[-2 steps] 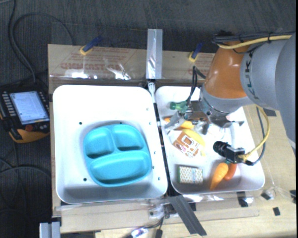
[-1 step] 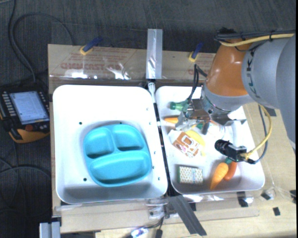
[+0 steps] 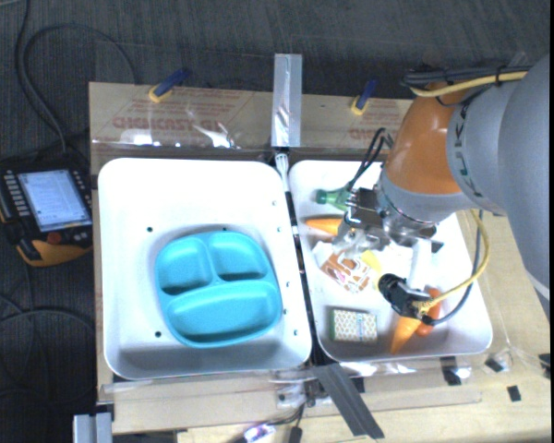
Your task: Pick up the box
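Note:
A small flat box (image 3: 354,324) with a green-and-white speckled top lies in the right bin (image 3: 475,335), near its front wall. My gripper (image 3: 358,234) hangs over the middle of that bin, behind the box and apart from it. It is just above an orange-and-white patterned packet (image 3: 345,269). The grey wrist and orange band hide much of the gripper.
The right bin also holds a green item (image 3: 329,195) at the back, an orange carrot-like piece (image 3: 322,226), a yellow piece (image 3: 371,261) and another orange piece (image 3: 406,332) right of the box. A blue divided tray (image 3: 219,285) lies in the left bin (image 3: 129,201).

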Robot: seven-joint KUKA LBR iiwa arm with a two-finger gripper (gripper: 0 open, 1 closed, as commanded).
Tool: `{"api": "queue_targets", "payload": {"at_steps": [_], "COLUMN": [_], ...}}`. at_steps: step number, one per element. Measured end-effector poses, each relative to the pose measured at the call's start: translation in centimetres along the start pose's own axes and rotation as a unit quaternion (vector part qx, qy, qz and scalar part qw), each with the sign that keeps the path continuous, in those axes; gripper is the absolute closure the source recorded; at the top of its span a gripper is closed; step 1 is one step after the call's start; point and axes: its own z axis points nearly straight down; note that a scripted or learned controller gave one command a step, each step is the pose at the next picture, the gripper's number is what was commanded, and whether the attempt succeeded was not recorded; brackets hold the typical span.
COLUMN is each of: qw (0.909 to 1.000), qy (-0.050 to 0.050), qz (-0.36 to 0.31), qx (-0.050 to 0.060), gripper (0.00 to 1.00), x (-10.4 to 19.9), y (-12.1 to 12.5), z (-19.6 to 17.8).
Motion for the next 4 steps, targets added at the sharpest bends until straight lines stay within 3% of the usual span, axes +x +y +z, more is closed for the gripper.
{"api": "queue_targets", "payload": {"at_steps": [1, 3, 4], "qw": [0.9959, 0.9959, 0.9996], "qy": [-0.002, -0.005, -0.001], "qz": [-0.09, -0.09, -0.03], "qx": [-0.003, -0.002, -0.002], "gripper": [1.0, 1.0, 1.0], "x": [-0.1, -0.1, -0.3], "y": [-2.6, -2.4, 4.3], "z": [-19.2, -20.9, -24.0]}}
